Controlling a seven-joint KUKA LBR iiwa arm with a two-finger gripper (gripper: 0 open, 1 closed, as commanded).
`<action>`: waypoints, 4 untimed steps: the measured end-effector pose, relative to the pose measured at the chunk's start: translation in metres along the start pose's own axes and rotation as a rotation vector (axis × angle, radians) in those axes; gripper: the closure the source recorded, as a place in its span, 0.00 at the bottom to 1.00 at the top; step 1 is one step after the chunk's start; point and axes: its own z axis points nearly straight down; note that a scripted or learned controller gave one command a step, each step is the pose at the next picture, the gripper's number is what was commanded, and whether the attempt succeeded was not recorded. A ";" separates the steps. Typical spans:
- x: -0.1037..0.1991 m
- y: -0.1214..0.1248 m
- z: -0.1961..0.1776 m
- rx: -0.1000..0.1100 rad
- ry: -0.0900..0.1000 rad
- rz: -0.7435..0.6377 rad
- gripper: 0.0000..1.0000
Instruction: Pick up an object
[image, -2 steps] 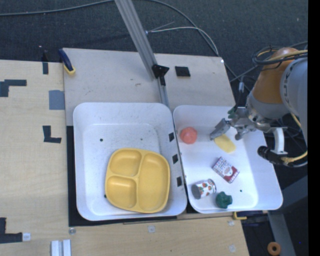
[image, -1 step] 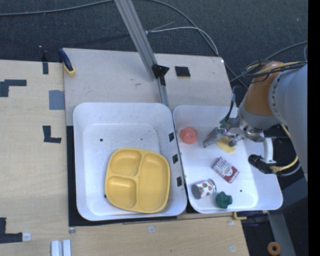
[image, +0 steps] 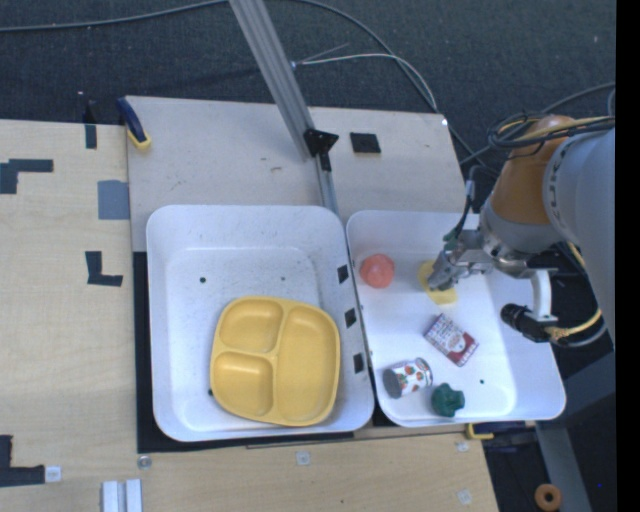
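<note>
The right bin holds a pink-red ball, a small red and white packet, a white cup lying on its side, a green lump and a yellow object. My gripper reaches in from the right and hangs low right over the yellow object, its dark fingers around the top of it. The view does not settle whether the fingers grip the object or only stand about it.
The left bin bears a yellow divided plate. A metal pole slants across the bench behind the bins. Cables trail around the arm's wrist at the right edge of the right bin.
</note>
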 end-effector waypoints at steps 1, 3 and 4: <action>-0.007 -0.004 -0.047 -0.001 0.002 0.002 1.00; -0.010 0.004 -0.156 -0.004 0.001 0.000 1.00; -0.009 0.005 -0.174 0.000 0.003 0.001 1.00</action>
